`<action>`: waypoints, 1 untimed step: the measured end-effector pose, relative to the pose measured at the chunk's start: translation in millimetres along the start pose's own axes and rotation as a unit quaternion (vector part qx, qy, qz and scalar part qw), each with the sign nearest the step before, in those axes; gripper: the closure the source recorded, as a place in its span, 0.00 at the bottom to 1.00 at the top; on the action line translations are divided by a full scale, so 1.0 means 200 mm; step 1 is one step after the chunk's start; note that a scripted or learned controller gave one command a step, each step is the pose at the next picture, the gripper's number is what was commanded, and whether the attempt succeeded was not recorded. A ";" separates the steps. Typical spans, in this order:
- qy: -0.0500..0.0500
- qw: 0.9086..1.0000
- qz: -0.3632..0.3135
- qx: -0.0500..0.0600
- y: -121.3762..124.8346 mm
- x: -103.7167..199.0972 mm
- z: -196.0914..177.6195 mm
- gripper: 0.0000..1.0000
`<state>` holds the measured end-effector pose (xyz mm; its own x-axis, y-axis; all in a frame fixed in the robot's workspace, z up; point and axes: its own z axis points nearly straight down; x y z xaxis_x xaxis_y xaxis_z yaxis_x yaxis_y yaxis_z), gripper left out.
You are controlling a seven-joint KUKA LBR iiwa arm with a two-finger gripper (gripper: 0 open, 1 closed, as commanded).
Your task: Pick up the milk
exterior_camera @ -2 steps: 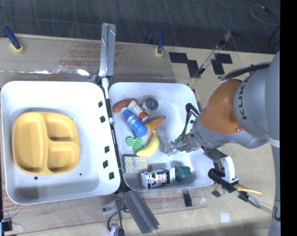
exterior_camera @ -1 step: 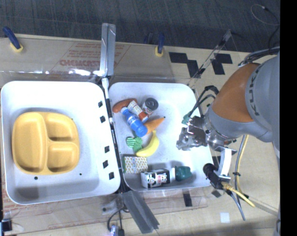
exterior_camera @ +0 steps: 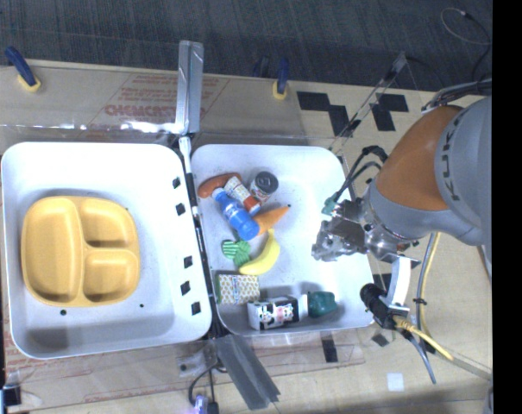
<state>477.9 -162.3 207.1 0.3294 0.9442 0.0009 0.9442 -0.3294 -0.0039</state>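
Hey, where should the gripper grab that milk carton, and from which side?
Probably across the middle of the milk carton, from straight above. It lies on its side along the right bin's near wall, so fingers should close across its narrow width; a patterned packet and a green object crowd its ends.

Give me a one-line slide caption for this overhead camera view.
Grey KUKA arm's gripper hovers in the right white bin, up-right of the black-and-white milk carton lying by its near wall.

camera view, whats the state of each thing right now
milk: lying on its side, right bin's near edge, untouched
blue bottle: lying down
banana: lying flat beside the bottle
yellow tray: upright in left bin
gripper: over right bin, away from the milk
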 end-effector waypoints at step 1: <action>0.000 1.000 -0.004 0.001 0.00 0.00 -0.05 1.00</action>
<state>478.9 -161.6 216.7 0.3225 0.9466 0.0012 0.9466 -0.3224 -0.0056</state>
